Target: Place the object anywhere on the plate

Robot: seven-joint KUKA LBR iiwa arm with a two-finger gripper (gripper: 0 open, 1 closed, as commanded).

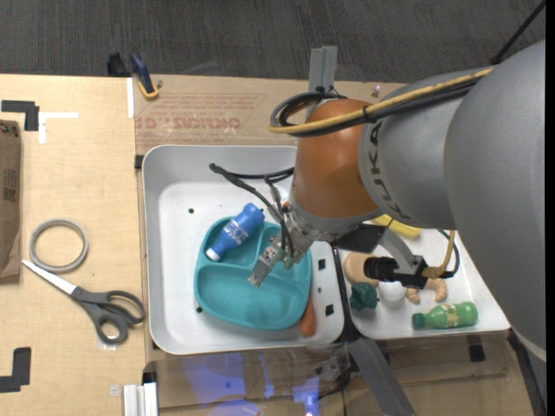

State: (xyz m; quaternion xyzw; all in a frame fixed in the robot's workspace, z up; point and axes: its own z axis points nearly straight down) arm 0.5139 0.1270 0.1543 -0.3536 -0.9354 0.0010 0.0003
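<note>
Teal plate (247, 306) sits in the left white bin (165, 258). A blue bottle (232, 232) lies on the plate's upper left part. The claw (267, 265) hangs over the plate's middle, just right of the bottle, not touching it. Its fingers look close together with nothing between them.

Your jaws (270, 263) hang over the teal plate (251, 297), whose bare floor lies open just below and to their left. A blue bottle (234, 230) blocks the plate's corner up-left of them. Past the bin wall (325, 293) to their right, small toys and a green bottle (445, 315) crowd the neighbouring bin.
</note>
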